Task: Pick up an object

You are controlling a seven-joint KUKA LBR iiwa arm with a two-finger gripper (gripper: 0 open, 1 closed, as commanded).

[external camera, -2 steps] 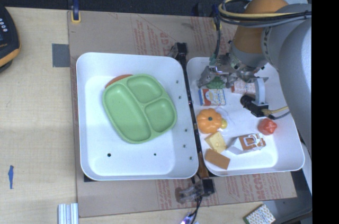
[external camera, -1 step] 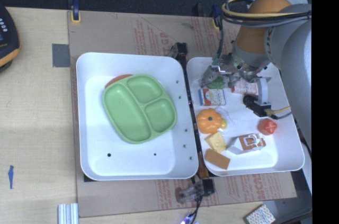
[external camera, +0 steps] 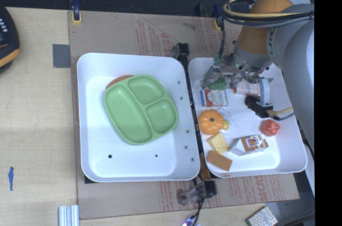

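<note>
Two cartons bear print too small to read: one (external camera: 214, 97) just beside my pincer (external camera: 215, 79), another (external camera: 254, 143) lower; whether my pincer is parted, I cannot tell.

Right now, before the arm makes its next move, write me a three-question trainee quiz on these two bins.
1. True or false: the green divided plate lies in the right bin.
2. Multiple choice: which thing lies nearest the right bin's front edge? A) the orange toy pumpkin B) the brown block C) the red toy tomato
3. Fill in: the plate has ___ compartments.

Key
1. False. It lies in the left bin, over an orange-red thing peeking out at its far edge.
2. B. It sits just in front of the yellow cheese wedge.
3. Three.
</note>
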